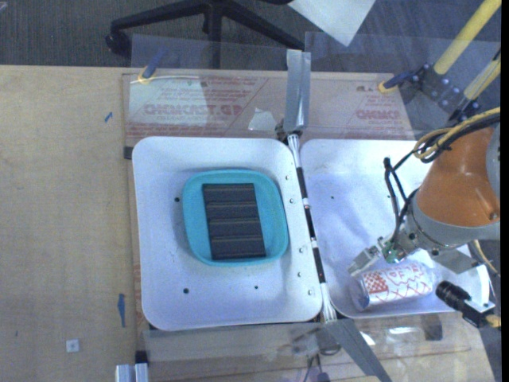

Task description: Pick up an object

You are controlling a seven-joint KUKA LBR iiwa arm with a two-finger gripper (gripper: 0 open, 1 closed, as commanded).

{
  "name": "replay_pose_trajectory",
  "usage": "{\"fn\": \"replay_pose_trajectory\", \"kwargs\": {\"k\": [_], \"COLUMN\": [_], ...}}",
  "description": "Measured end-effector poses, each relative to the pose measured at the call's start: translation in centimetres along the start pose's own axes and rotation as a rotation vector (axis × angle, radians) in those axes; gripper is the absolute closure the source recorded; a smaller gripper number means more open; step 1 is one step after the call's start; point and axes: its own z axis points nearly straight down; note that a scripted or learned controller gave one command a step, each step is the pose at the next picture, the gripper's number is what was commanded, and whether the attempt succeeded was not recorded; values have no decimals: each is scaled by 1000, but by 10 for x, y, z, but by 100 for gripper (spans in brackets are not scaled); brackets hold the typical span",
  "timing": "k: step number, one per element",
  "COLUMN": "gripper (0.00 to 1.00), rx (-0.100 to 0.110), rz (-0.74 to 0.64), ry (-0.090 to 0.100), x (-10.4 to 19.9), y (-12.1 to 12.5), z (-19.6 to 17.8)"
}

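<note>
- Claw (380, 255) sits low in the right bin (342, 181), near its front edge; you cannot tell from this angle whether it is wide or narrow, since the wrist and orange band (457, 185) cover much of it.
- Just below and slightly right of the claw lies a white can with red print (395, 283), on its side, touching or nearly touching the claw; you cannot tell which.
- Far to the claw's left, in the left bin (159, 293), rests a teal dish (193, 213) carrying a dark ribbed block (233, 221).
</note>
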Motion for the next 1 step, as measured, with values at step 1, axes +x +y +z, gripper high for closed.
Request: {"fn": "replay_pose_trajectory", "kwargs": {"k": [1], "gripper": [0], "rx": [0], "rz": [-34], "ry": [1], "x": [-7], "y": [-3], "z": [6]}}
